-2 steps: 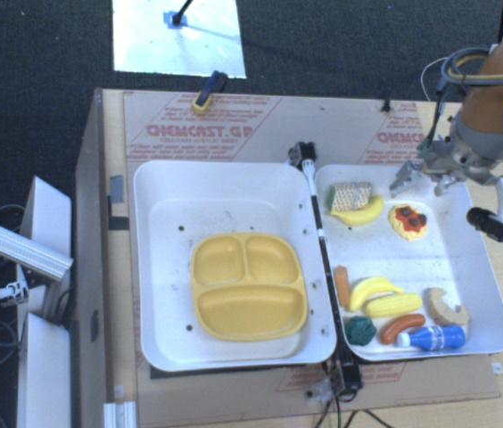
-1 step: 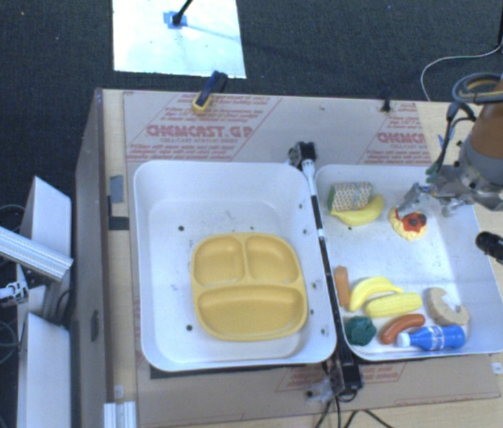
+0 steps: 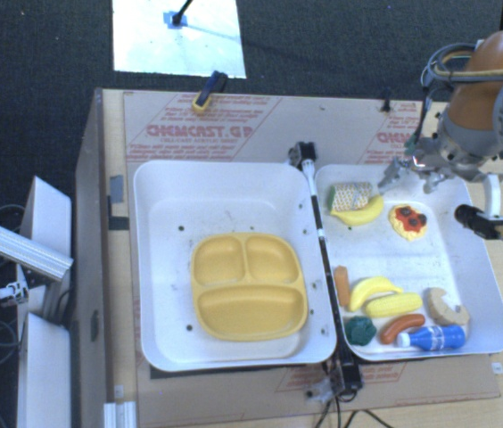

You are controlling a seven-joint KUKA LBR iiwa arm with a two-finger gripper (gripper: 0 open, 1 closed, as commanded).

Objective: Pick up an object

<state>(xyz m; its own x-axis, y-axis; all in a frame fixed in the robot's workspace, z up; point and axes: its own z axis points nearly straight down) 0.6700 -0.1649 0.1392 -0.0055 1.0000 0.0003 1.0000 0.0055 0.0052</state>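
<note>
Two white bins side by side: left bin has a yellow divided plate, right bin has the toy food. Gripper hovers over the right bin's far edge, fingers apart, nothing between them. Nearest items: banana touching a waffle-like piece, pizza slice just beside.

Two white bins on the surface: the left bin carries one yellow divided plate. The right bin has three bananas, and. Add one pizza slice, one sausage, one carrot stick, one green piece, one blue-and-white bottle, one tan ring piece, one waffle-like block.
</note>
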